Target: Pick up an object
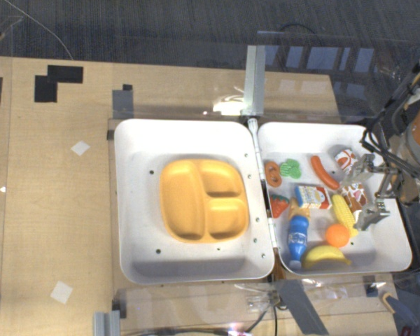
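Yellow, the divided tray (201, 200) fills the left bin (133, 187), while toy foods crowd the right bin (399, 257) under the gripper (372, 187) near its right edge. Its fingers (370, 219) spread apart with nothing between them, and the corn (342, 211) and orange (338, 236) beside them lie unlifted, so I judge the pick not yet made.

A robotics lab: a pale wooden counter (49, 208) with black marker patches (56, 81), two white bins (133, 187) clamped by metal brackets (255, 75), loose cables (385, 128), and grey carpet (161, 12) behind.
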Tool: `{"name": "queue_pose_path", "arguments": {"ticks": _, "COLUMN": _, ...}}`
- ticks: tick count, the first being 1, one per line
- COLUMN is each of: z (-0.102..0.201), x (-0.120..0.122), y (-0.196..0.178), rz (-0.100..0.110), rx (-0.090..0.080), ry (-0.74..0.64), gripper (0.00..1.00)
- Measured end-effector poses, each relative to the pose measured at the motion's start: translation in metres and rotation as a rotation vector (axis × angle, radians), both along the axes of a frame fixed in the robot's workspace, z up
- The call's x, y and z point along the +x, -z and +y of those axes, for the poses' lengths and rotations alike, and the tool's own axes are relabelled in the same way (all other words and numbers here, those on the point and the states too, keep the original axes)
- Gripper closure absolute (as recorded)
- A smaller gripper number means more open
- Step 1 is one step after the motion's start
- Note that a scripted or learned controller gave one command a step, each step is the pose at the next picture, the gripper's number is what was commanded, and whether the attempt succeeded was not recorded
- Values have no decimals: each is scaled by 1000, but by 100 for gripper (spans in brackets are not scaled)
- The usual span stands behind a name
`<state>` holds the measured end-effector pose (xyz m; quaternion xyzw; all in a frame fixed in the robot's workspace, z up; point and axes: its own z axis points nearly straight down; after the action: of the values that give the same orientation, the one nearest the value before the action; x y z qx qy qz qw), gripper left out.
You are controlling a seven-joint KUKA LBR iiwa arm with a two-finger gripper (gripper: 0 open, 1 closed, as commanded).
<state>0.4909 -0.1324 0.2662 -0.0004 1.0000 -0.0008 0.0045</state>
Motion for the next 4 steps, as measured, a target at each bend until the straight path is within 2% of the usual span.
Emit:
{"name": "queue_pose_path", "arguments": {"ticks": 1, "z": -74, "x": 33, "y": 105, "rz": 5, "rx": 3, "ry": 306, "gripper": 0}}
{"name": "queue_pose_path", "arguments": {"ticks": 2, "z": -70, "x": 137, "y": 178, "rz": -4, "rx": 7, "ry": 578, "gripper": 0}}
{"name": "queue_pose_path", "arguments": {"ticks": 3, "z": 7, "x": 166, "y": 179, "rz": 0, "rx": 8, "ry": 858, "gripper": 0}}
{"name": "queue_pose_path", "arguments": {"ticks": 4, "z": 8, "x": 171, "y": 163, "rz": -15, "rx": 11, "ry": 848, "gripper": 100}}
